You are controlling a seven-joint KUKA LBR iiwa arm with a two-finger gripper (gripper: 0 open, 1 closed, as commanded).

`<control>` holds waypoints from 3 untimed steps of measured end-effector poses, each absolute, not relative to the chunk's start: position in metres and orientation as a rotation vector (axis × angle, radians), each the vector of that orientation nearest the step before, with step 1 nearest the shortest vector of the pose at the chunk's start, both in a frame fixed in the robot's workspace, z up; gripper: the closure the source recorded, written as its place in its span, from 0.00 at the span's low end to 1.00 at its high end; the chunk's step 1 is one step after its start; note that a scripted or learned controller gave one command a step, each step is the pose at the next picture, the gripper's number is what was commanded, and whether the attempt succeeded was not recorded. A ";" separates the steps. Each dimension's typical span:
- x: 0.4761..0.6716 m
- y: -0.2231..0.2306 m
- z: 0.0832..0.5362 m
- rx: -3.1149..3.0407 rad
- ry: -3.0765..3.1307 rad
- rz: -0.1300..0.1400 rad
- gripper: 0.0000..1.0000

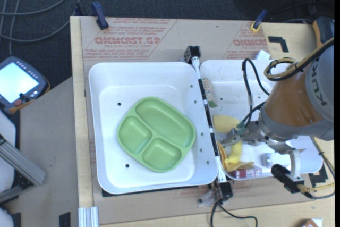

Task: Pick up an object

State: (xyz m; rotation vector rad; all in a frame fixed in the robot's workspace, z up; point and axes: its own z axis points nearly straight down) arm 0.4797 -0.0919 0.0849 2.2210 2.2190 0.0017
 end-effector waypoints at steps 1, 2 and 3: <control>0.573 -0.107 0.085 2.219 2.220 0.002 0.00; 0.511 -0.096 0.084 2.223 2.222 -0.001 0.00; 0.496 -0.093 0.084 2.223 2.222 -0.001 0.00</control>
